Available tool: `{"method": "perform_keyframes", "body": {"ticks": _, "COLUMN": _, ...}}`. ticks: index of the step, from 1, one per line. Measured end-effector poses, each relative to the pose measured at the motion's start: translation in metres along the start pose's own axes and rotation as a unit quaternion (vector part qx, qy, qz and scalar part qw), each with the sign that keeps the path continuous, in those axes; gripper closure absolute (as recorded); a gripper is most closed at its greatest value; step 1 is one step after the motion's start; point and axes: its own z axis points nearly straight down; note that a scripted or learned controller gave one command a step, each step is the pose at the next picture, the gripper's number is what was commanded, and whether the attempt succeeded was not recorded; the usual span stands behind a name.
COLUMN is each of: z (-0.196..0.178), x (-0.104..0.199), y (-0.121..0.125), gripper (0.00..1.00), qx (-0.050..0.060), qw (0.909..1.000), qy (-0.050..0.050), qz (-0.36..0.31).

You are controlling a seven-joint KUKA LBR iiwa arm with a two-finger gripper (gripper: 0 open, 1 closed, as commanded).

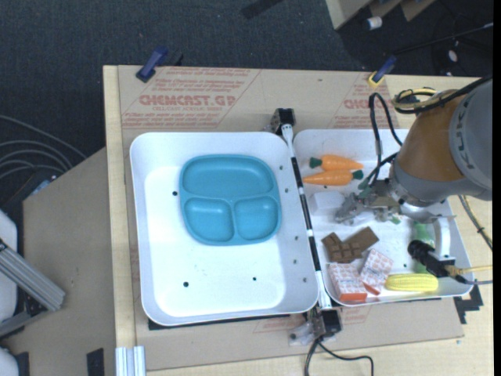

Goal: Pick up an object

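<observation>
The arm (442, 143) leans in from three o'clock over the right bin (337, 141), and its gripper (362, 204) hangs low near that bin's middle. I cannot tell from here how the jaws stand; the metal there is a grey tangle and nothing shows between them.

At about eleven o'clock from the gripper lie two carrots (333, 171), side by side and touching, long axes running nine to three, green tops toward nine o'clock. At six o'clock from the gripper, a chocolate bar (350, 245) lies tilted. Below it sit two red-and-white wafer packs (360, 274). A corn cob (412, 283) lies at five o'clock along the bin's near rim, long axis nine to three.

The left bin (156, 233) holds a blue divided plate (230, 198), lying flat toward twelve o'clock.
</observation>
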Motion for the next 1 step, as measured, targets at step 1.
{"method": "perform_keyframes", "body": {"ticks": 1, "z": -0.0004, "x": -0.0173, "y": 0.0756, "gripper": 0.0, "qx": 0.0, "qw": 1.0, "qy": 0.0, "qz": 0.0}}
